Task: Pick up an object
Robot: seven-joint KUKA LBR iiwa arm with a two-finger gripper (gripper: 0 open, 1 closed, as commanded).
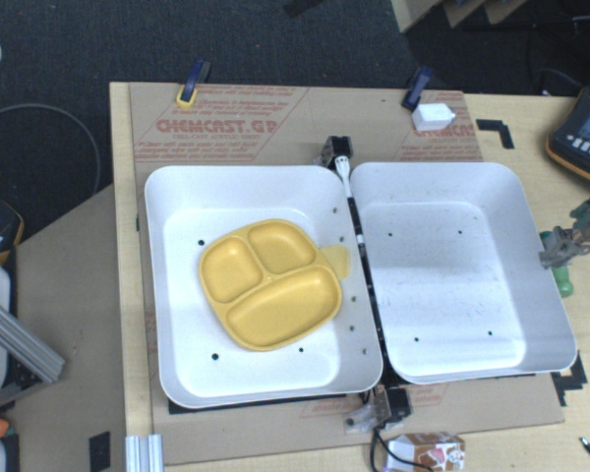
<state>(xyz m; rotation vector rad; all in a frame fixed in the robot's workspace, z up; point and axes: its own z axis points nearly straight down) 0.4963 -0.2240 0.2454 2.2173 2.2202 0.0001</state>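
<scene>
Yellow plastic divided plate [270, 283] lies flat mid-left bin [167, 195], toward its right wall. Likely light, stiff, slick; raised rim offers purchase. Gripper state: cannot tell.

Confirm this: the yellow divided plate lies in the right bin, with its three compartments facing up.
Not quite. The camera view shows the yellow plate in the left bin, not the right bin. The rest holds: its three compartments face up.
</scene>
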